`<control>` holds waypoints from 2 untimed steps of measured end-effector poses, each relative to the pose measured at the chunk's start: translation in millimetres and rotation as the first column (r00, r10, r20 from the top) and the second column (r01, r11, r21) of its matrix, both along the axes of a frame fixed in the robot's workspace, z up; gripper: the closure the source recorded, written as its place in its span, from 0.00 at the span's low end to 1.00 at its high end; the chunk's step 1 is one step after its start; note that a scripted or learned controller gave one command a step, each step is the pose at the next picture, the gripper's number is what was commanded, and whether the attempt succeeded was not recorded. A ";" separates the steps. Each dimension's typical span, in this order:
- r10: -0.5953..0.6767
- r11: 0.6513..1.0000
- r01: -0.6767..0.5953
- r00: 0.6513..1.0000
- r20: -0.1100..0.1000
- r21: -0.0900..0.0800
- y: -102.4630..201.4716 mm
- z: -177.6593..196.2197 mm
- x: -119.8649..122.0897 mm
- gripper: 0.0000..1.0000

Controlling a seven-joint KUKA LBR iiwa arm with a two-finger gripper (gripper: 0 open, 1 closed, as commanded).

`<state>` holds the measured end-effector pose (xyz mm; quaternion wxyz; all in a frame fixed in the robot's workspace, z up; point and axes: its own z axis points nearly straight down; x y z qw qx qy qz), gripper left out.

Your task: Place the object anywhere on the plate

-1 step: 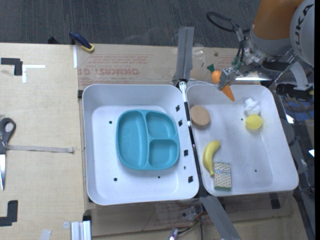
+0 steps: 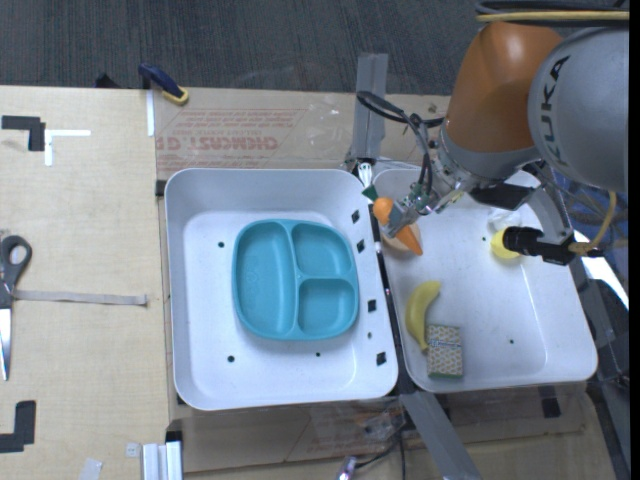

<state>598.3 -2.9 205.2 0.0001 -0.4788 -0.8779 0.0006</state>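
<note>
A teal divided plate (image 2: pixel 296 279) lies in the middle of the left white bin (image 2: pixel 190 298). An orange carrot (image 2: pixel 398 230) hangs tilted at the left edge of the right bin (image 2: pixel 560 338), close to the wall between the bins. My gripper (image 2: pixel 410 211) comes down from the arm at the upper right and is shut on the carrot's middle. The carrot's rounded end points toward the plate and its tip points down-right. The plate's three compartments hold nothing.
In the right bin a yellow banana (image 2: pixel 422 311) lies beside a green-and-yellow sponge (image 2: pixel 445 350) near the front. A small yellow fruit (image 2: pixel 502 247) sits at the right, partly behind a black part of the arm. Scissors (image 2: pixel 10 268) rest on the bench at far left.
</note>
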 end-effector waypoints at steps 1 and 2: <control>0.534 0.846 -0.534 0.846 0.004 -0.001 50.1 28.9 -23.3 1.00; 0.533 0.846 -0.533 0.846 0.004 -0.001 49.7 28.9 -23.2 0.00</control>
